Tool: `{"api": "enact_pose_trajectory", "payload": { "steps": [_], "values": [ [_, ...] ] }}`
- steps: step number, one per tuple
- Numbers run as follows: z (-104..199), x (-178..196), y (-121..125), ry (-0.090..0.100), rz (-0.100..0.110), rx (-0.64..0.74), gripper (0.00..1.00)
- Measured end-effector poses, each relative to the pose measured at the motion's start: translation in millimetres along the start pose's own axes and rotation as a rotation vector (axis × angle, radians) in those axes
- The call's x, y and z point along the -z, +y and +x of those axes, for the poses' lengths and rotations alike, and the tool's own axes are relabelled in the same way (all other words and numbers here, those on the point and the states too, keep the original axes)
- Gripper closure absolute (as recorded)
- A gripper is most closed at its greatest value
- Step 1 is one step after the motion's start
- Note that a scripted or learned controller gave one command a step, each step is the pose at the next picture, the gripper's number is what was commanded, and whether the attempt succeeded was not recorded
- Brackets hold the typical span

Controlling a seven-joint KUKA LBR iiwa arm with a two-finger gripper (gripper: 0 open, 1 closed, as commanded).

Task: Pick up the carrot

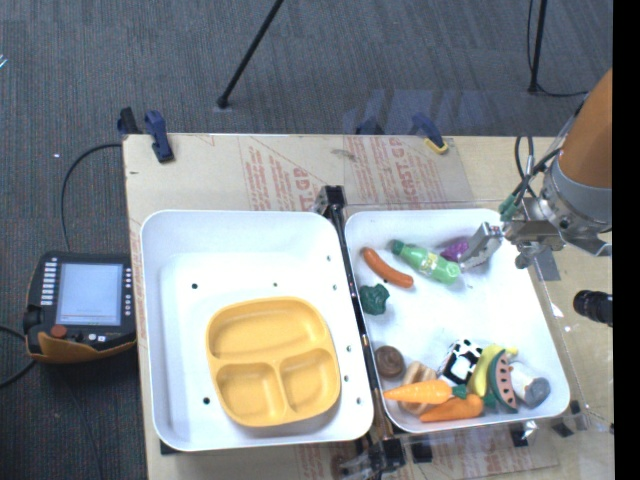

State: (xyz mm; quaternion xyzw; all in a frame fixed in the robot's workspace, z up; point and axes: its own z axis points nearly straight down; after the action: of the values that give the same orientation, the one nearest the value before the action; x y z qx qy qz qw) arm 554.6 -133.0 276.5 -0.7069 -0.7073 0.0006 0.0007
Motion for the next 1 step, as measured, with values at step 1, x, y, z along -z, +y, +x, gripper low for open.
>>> {"api": "enact_pose_trajectory", "payload": {
  "steps": [1],
  "values": [
    [37.2,-86.8,-61.4,0.005,0.011,0.12,0.0]
  ]
}}
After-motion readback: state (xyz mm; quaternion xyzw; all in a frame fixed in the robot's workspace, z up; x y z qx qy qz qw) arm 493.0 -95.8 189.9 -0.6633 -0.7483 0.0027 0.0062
